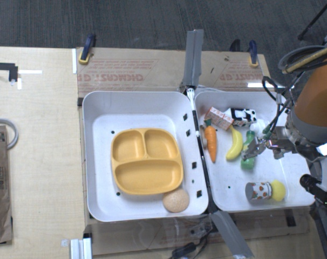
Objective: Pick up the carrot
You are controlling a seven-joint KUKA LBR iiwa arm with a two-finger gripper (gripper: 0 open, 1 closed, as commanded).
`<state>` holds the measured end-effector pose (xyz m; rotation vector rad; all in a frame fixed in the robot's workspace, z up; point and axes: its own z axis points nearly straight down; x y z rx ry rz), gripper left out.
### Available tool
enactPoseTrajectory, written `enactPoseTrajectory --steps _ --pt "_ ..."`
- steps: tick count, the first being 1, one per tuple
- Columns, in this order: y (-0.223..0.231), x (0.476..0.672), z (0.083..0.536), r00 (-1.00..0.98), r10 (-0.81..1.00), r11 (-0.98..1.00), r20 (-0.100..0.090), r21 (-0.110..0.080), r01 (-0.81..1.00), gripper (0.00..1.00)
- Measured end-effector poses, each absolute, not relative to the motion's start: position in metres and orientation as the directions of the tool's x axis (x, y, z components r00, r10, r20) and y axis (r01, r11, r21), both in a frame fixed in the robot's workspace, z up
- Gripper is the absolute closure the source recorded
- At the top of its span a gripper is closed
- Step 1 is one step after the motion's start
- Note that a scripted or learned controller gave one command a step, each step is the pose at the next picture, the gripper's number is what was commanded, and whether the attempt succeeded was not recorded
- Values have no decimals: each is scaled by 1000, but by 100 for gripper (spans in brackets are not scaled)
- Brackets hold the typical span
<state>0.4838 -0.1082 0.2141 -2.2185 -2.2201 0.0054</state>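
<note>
The carrot (211,143) lies in the right bin (293,201), close against that bin's left wall, its green top pointing toward the far side and its orange tip toward the near side; nothing grips it. Nearest the camera, the wooden worktop (39,161) runs under both bins; at the near edge of the left bin (90,161) sits a round tan ball (176,201), touching the near corner of a yellow divided plate (147,161) that fills the middle of that bin; in the near part of the right bin a small can (258,192) lies on its side with a yellow lemon-like fruit (278,190) just beside it on the right. Farther in, a banana (235,144) lies just right of the carrot, apart from it; a green object (248,152) lies right of the banana, and the gripper (256,149) hangs over it, well apart from the carrot; whether the jaws are apart or together I cannot tell, since they blur into the green object beneath. Behind the carrot's top a pink-and-white box (219,118) lies tilted, touching or nearly touching the carrot's leaves; a black-and-white item (243,115) sits beside the box. Farthest, a cardboard sheet (152,72) is clamped to the worktop by blue clamps (88,47).
</note>
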Motion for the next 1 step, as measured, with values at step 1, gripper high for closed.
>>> enactPoseTrajectory --steps 1 --pt "-128 477 200 26 1000 -26 0 -4 1000 0"
